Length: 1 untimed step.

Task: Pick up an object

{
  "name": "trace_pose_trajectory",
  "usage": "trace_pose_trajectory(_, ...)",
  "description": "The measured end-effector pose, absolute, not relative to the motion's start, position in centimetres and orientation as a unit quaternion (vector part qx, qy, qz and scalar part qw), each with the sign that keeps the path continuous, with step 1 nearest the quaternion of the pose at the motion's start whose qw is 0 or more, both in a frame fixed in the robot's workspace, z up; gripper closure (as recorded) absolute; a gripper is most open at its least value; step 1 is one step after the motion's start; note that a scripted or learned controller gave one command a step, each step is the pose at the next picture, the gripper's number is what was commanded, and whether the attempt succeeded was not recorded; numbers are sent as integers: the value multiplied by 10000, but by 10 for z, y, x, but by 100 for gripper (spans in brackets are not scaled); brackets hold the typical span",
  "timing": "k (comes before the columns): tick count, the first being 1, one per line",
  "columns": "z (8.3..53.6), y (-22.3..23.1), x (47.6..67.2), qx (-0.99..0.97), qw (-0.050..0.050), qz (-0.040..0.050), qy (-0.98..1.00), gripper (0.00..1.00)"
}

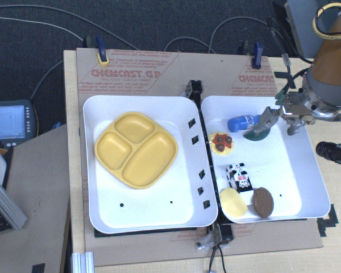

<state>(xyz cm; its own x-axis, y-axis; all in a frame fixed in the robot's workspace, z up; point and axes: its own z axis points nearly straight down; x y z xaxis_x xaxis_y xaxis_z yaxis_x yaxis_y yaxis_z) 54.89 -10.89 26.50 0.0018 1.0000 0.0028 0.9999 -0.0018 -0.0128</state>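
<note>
Where the grey arm with its orange band reaches in from the right, we see the claw [283,119] hanging over the upper part of the right bin [307,169], its two fingers [268,118] spread apart with nothing between them. Directly under the leftward finger lies a dark green curved piece [257,133], close to the fingertip, though we cannot tell whether they touch. Just to the left of the claw a blue bottle [242,122] lies on its side, its end next to the green piece. Farther left and a little lower than the claw sits a small round toy with red and yellow on it [221,143], near the wall between the bins. Well below the claw, toward the near edge of the same bin, we find a small black-and-white object [239,177], a pale yellow disc [233,203] and a brown oval piece [263,202], the last two side by side. Far to the claw's left, the left bin [102,209] holds a yellow divided plate [136,149] with three compartments.
</note>
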Motion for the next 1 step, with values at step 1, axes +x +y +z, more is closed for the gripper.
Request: trace_pose_trajectory(1,270,-109,551,-7069,11,1,-7073,0)
